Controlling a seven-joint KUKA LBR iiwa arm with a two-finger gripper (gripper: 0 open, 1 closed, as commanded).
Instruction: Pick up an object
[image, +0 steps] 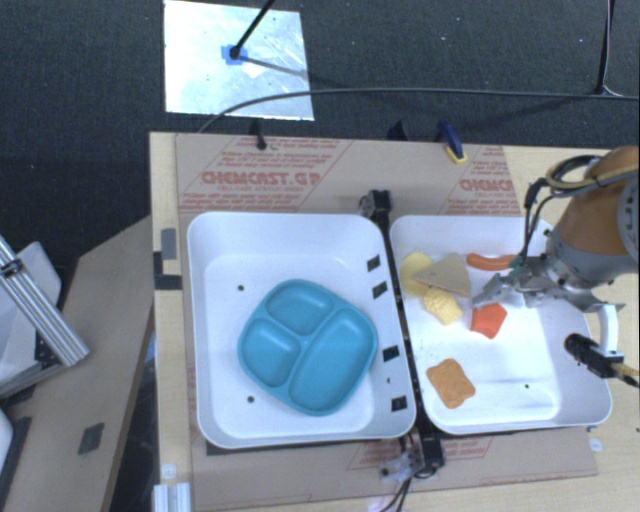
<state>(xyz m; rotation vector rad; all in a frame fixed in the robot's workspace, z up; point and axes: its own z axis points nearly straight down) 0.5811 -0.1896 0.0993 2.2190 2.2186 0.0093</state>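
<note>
— What is hard to make out here?

— The gripper (497, 291), mostly. It sits low in the right bin (530, 405), and its fingers blur into a grey tangle, so I cannot tell whether they are spread or pressed together. The arm (600, 225) is cut off at the right edge.

— Start from the near side, then. What lies in the bins?

— Nearest in the right bin is a flat orange cracker (451, 382), lying alone. Beyond it stands a small red block (488, 320), just under the gripper tip; whether they touch I cannot say. Just left of it is a yellow corn piece (444, 305), and behind that a pale yellow wedge (448, 272) that partly covers a round yellow piece (414, 268). Farthest back lies an orange sausage (488, 262), half hidden by the arm.

— And the left bin (225, 250)?

— It holds a blue divided plate (307, 345) with three compartments, nothing in them.

— Any writing?

— The brown sheet (300, 170) behind the bins reads "CHEMCAST GP" in red, and the same word, partly cut off, shows near the arm
</note>
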